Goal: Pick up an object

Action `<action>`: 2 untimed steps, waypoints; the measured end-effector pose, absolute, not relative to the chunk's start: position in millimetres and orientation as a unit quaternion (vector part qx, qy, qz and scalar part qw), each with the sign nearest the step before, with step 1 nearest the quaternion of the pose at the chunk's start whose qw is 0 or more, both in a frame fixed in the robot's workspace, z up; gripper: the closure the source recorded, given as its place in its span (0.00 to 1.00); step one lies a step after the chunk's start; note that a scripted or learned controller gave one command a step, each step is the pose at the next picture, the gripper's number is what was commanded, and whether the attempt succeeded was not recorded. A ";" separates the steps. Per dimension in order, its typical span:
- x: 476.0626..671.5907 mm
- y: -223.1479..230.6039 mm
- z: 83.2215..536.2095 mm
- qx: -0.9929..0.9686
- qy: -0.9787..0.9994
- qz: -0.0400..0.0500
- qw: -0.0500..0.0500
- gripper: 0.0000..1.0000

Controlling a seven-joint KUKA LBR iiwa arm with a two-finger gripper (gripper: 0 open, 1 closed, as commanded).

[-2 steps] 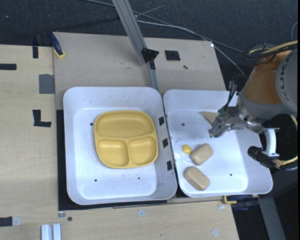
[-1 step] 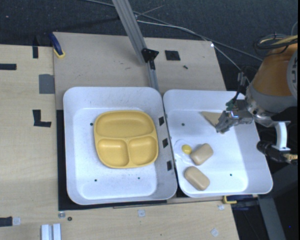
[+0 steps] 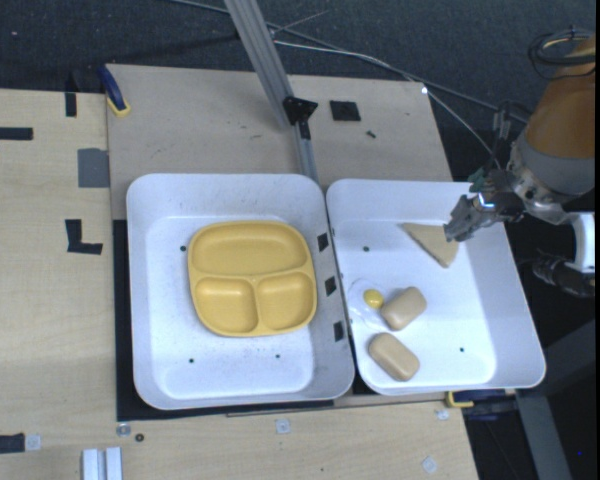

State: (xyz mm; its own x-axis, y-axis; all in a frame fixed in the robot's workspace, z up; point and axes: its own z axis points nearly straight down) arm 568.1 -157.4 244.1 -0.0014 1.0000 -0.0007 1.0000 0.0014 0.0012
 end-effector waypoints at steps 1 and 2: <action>562.6 -110.5 246.4 0.706 0.708 0.000 -0.001 1.00; 565.4 -59.7 232.0 0.705 0.709 -0.001 -0.001 1.00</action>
